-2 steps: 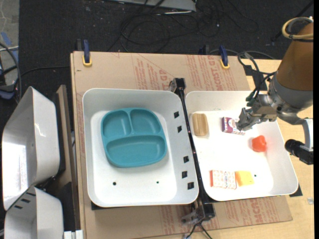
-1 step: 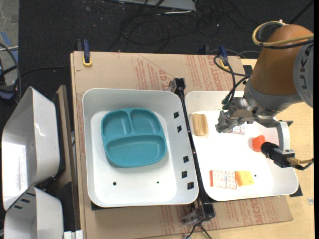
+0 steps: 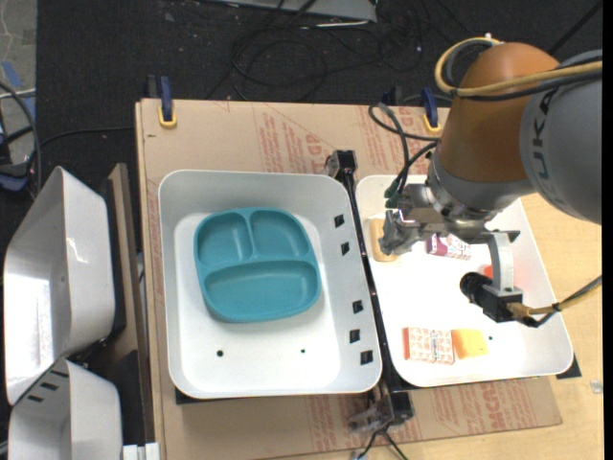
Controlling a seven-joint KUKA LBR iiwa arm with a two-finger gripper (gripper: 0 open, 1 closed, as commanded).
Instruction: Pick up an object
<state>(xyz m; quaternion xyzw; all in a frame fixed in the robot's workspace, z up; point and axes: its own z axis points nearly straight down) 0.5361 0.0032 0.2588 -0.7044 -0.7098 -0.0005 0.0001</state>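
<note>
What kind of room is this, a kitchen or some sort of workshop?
Most likely a robot test lab, not a kitchen. A big grey and orange robot arm reaches over two white bins clamped to a cardboard-covered bench, and loose cables trail across the dark floor. The teal plate looks like a practice item.

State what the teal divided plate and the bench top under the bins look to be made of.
Teal plate: likely moulded plastic, one even colour, rounded compartment ridges, soft sheen.
Bench top: looks like cardboard or fibreboard, matte tan, with faded red printing.
</note>
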